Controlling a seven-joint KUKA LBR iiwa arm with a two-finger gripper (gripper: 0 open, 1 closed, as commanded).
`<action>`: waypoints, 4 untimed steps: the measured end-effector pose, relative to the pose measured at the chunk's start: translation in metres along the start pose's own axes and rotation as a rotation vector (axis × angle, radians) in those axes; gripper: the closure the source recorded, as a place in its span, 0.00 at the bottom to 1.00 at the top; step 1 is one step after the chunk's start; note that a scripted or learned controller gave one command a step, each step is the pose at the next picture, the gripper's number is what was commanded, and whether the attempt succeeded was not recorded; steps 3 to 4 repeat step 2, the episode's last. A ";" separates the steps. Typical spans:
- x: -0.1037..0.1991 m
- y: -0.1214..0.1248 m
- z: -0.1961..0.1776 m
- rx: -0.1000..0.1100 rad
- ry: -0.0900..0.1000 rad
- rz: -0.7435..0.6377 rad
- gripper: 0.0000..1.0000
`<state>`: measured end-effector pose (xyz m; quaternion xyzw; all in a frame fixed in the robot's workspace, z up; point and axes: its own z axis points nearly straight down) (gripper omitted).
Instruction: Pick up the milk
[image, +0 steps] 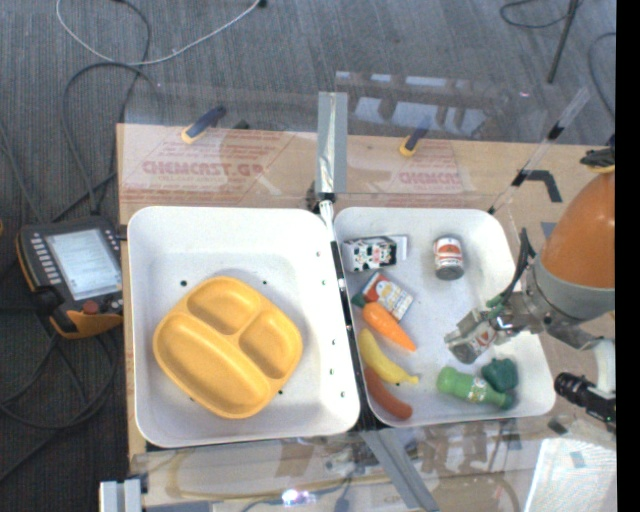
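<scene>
From my remote seat I see two shallow white bins, smooth and glossy with rounded corners, sitting side by side on the bench. The left bin (160, 250) carries a yellow plastic tray (228, 345), a soft-edged, matte piece moulded into three compartments and lying at a slant. The right bin (480, 225) holds the small items. The milk (373, 252), a small boxy carton with a black-and-white cow-patch print, lies on its side near the bin's upper left corner, close to the divider between the bins. Right of it, apart, a short can (449, 257) with a red label and a pale top stands upright. Below the milk lies a small flat packet (389, 296) with red and white print, touching an orange carrot (388, 327), tapered and smooth. Under the carrot lies a curved yellow banana (385, 361), and below that a reddish sausage-shaped piece (388, 394). Near the lower right corner a green bottle (472, 386) lies on its side beside a darker green lumpy object (500, 373). The gripper (476, 336), metallic and grey, hangs over the right part of that bin, well apart from the milk, and I cannot tell how it is set; nothing visible sits in it. Above it bulges the arm's rounded orange band (587, 235).
</scene>
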<state>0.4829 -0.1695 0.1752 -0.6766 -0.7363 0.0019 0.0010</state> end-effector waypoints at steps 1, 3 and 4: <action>0.063 0.005 0.003 0.001 0.002 -0.128 1.00; 0.077 0.070 -0.008 -0.001 0.001 -0.176 1.00; 0.077 0.070 -0.008 -0.001 0.001 -0.176 1.00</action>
